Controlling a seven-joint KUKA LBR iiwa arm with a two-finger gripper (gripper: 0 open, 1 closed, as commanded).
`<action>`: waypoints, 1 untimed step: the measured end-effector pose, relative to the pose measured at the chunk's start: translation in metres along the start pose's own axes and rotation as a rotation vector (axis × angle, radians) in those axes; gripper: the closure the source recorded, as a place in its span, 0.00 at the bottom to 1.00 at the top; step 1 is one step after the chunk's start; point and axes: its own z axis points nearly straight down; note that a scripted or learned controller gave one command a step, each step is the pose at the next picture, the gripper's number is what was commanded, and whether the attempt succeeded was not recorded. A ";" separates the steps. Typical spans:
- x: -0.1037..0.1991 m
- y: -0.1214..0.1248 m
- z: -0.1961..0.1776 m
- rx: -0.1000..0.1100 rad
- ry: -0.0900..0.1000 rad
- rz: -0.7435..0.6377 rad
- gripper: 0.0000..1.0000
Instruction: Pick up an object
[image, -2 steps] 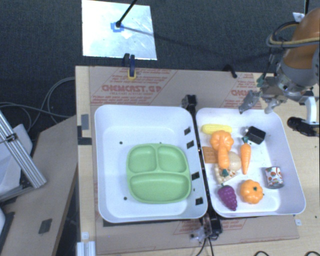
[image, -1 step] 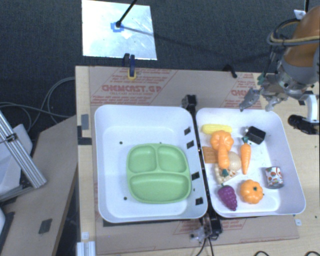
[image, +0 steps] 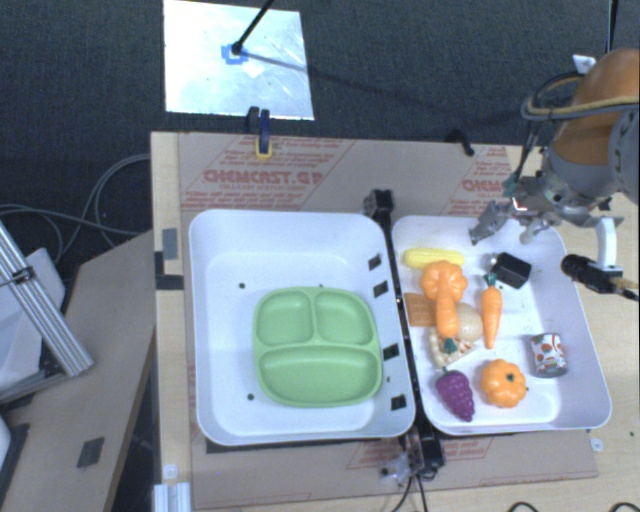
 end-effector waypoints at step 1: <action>-0.001 0.000 0.045 -0.001 0.000 0.000 0.00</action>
